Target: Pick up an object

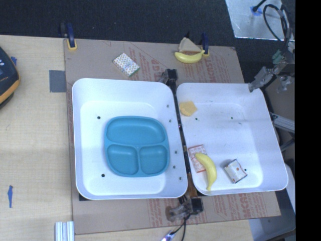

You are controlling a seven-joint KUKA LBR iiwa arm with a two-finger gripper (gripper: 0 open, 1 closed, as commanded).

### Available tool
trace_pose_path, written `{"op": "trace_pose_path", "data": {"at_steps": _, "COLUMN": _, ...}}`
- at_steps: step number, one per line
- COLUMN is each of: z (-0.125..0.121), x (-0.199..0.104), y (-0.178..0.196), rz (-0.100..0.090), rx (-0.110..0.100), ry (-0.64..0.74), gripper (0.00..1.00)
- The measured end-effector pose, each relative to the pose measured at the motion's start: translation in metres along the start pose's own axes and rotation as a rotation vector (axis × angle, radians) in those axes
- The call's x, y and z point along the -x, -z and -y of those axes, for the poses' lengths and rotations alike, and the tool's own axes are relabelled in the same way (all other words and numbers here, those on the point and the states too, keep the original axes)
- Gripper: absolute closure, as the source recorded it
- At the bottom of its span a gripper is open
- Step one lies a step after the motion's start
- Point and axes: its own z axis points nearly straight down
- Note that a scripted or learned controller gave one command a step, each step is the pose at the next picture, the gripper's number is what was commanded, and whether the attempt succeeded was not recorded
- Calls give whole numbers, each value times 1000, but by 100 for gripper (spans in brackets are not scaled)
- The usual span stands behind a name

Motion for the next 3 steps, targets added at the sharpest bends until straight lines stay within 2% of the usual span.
{"op": "trace_pose_path", "data": {"at_steps": 1, "z": 33, "x": -64, "y": -177, "rz": -1, "rx": -3, "ry": 1, "gripper": 0}}
{"op": "trace_pose_path", "data": {"at_steps": 2, "z": -7, "x": 10, "y": -99, "rz": 0, "rx": 3, "ry": -2, "gripper": 0}}
{"op": "trace_pose_path", "data": {"at_steps": 3, "z": 125, "x": -31, "y": -186, "rz": -2, "rx": -2, "ry": 1, "gripper": 0}}
